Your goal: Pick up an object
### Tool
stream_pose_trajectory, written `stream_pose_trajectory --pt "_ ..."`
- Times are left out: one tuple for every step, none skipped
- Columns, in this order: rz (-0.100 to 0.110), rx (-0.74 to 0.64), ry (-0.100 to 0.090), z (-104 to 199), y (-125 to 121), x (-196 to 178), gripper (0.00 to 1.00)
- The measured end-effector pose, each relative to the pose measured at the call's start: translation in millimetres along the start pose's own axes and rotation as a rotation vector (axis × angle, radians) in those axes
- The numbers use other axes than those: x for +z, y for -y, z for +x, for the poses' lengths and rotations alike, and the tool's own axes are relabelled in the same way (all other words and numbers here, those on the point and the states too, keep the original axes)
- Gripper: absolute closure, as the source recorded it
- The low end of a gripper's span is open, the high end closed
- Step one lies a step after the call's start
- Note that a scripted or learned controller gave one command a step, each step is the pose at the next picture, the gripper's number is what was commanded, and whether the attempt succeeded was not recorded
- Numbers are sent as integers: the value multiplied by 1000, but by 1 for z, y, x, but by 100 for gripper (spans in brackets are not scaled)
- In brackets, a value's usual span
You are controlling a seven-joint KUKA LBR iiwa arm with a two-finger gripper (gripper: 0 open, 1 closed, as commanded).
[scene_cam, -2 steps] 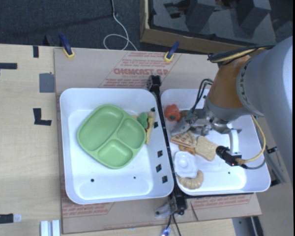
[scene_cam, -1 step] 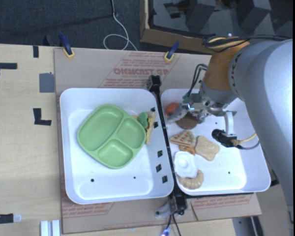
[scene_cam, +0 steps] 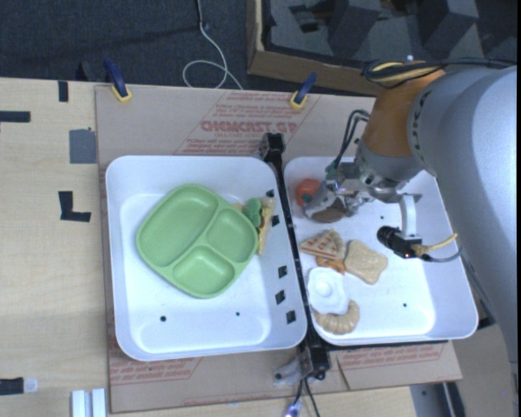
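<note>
— What was hard to make out?
— The gripper (scene_cam: 328,200) sat low at the right bin's (scene_cam: 434,315) ten o'clock corner; I could not tell its state. A brown object (scene_cam: 323,210) lay partly hidden beneath it, a red item (scene_cam: 307,187) just beside.
— And around it?
— Toward six o'clock lay a waffle piece (scene_cam: 322,246), a toast slice (scene_cam: 365,261), a white object (scene_cam: 327,292) and a croissant (scene_cam: 339,320). The left bin (scene_cam: 156,333) carried a green divided plate (scene_cam: 197,240).
</note>
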State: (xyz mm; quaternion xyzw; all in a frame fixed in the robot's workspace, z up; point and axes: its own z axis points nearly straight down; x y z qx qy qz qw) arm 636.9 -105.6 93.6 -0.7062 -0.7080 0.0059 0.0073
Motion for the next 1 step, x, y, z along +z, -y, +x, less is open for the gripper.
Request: stream_pose_trajectory --pt "-26 -4 0 56 33 -96 100"
